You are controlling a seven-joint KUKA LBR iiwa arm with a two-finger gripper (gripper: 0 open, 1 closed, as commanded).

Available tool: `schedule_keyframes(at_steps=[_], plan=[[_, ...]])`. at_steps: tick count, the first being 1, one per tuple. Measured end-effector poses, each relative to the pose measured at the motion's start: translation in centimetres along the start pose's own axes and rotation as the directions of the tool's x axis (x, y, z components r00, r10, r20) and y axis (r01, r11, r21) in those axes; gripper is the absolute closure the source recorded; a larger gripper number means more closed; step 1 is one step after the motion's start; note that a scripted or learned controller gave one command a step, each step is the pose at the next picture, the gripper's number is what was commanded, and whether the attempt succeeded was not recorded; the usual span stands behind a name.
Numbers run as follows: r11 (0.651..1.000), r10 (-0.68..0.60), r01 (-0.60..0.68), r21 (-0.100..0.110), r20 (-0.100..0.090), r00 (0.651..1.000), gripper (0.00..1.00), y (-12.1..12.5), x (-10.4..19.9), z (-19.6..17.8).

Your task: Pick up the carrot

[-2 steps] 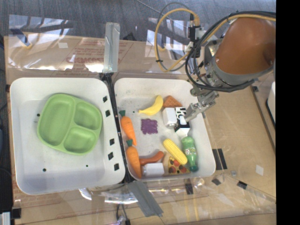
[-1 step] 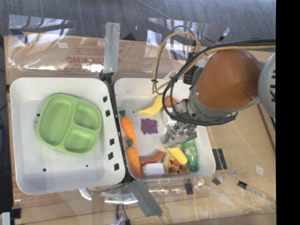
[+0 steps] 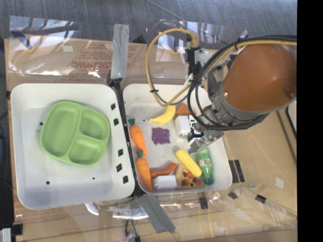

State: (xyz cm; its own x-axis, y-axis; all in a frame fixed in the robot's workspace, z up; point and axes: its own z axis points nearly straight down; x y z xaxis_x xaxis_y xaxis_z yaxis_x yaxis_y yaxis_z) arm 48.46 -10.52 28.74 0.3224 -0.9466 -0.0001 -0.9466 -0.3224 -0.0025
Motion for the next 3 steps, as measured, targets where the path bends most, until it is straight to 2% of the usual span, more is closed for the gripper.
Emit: schedule_keyframes(at_steps=[1,2,3], plan=[[0.919,-0.394,0.394,0.000,0.001,0.919,1.00,-1.9,0.1,-1.8],[0.893,-0.451,0.451,-0.003,0.004,0.893,1.00,-2.0,10.4,-1.6],[0.792,-0.611,0.611,-0.001,0.008,0.792,1.00,2.2,8.9,7.6]])
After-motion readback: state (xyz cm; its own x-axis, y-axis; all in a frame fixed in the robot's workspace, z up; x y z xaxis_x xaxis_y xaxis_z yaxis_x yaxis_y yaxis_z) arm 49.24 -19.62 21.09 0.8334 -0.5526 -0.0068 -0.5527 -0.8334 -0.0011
